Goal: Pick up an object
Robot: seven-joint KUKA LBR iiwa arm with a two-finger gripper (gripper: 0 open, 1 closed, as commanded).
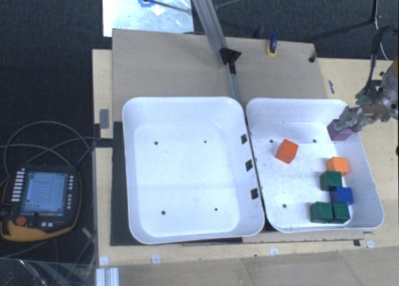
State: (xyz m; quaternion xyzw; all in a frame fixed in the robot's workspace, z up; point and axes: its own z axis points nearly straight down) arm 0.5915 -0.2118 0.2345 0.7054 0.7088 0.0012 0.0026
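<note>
My gripper [350, 120] reaches in from the right over the far right corner of the right bin [299, 111]. A purple block [338, 133] sits right at its tip, partly covered by it; whether it is gripped or lying on the bin floor is unclear. An orange-red block [287, 151] lies loose near the bin's middle. Along the right wall, in front of the gripper, lie an orange block [338, 165], a green block [330, 181], a blue block [342, 195] and two green blocks [330, 212].
The left bin [134, 154] adjoins the right one, with black clips on the shared rim. A slanted metal pole [212, 20] stands behind the bins. A teach pendant [40, 202] with its cable lies left of the bench.
</note>
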